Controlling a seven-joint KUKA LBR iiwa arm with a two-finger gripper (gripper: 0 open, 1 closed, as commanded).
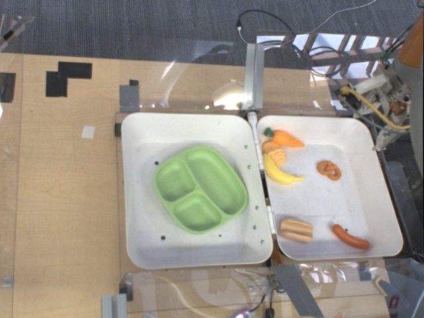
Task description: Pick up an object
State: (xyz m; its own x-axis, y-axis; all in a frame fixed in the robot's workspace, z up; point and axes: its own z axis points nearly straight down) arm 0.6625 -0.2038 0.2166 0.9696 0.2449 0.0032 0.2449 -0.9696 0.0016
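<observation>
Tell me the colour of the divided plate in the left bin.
Light green plate, camera view.

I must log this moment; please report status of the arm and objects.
Arm at right edge, above right bin. Banana, carrot, pretzel untouched. Nothing blocking.

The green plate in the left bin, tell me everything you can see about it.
The green plate is a light green, smooth, plastic-looking dish with rounded corners, split by raised ridges into three compartments: one long one on the upper right and two smaller ones on the left and bottom. All three compartments hold nothing. It lies flat, right side up and turned at an angle, near the middle of the left bin, resting on the bin's white floor. Nothing else touches it.
</observation>
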